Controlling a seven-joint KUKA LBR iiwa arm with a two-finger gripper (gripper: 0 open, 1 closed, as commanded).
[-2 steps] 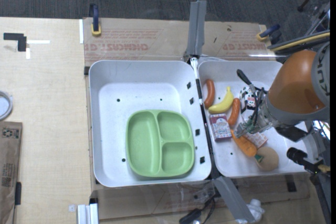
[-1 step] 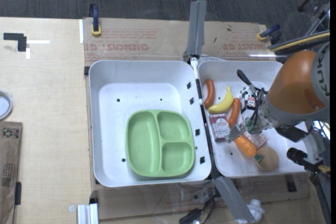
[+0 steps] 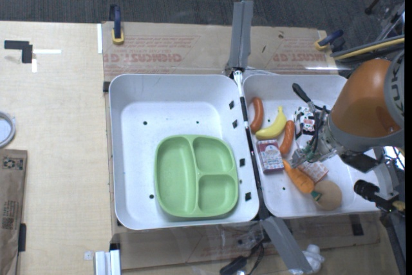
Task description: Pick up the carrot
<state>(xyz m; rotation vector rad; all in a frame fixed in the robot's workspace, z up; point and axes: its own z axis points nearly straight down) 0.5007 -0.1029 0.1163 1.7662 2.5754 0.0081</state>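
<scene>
The left bin [image 3: 129,138] holds a green divided plate [image 3: 196,176] sitting toward its 5 o'clock corner, with nothing on it. Across the divider, the right bin [image 3: 277,206] is crowded. Nearest the divider lie a red sausage [image 3: 257,113], a banana [image 3: 273,125] just to its right, and a small red carton [image 3: 270,156] below them. A second reddish sausage [image 3: 288,137] stands next to the banana at its 4 o'clock.

The carrot [image 3: 300,179] lies on the bin floor toward 6 o'clock, slanting from upper left to lower right, its lower end touching or very near a tan rounded item [image 3: 328,196], possibly a potato.

The gripper [image 3: 310,150] hangs just above the carrot's upper end, at about its 1 o'clock. Clutter and the arm's bulk blur the tips, so whether the fingers are spread or closed I cannot tell, and nothing shows the carrot between them.

My judgement: this is the approach, the grasp not yet made. The next move calls for lining up across the carrot's narrow width, descending onto its middle, and keeping clear of the carton and the tan item.
</scene>
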